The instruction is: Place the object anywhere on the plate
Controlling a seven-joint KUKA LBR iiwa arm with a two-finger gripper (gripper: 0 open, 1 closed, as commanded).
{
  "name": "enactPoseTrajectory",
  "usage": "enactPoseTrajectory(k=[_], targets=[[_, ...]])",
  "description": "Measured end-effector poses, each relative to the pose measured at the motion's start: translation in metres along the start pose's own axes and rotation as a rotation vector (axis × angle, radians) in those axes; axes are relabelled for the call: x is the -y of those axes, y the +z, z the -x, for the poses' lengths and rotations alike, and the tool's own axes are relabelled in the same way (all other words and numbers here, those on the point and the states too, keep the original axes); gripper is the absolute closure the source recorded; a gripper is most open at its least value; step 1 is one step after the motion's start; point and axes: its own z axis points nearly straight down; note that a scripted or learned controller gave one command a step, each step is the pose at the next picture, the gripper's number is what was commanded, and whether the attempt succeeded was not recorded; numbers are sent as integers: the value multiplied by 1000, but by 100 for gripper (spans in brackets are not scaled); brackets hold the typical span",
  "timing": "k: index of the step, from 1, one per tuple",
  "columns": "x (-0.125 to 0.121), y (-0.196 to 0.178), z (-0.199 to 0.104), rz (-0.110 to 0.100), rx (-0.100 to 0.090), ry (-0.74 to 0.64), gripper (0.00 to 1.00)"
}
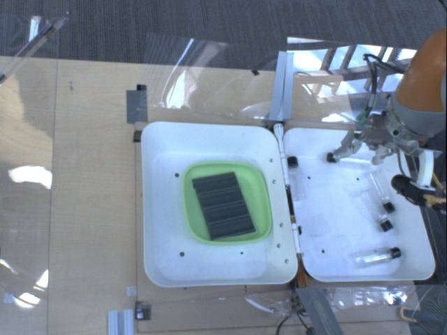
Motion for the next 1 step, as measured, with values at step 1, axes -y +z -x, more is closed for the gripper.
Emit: enactPoseTrajectory(k=[1], targets=[[12,-10,44,1,2,60,0]])
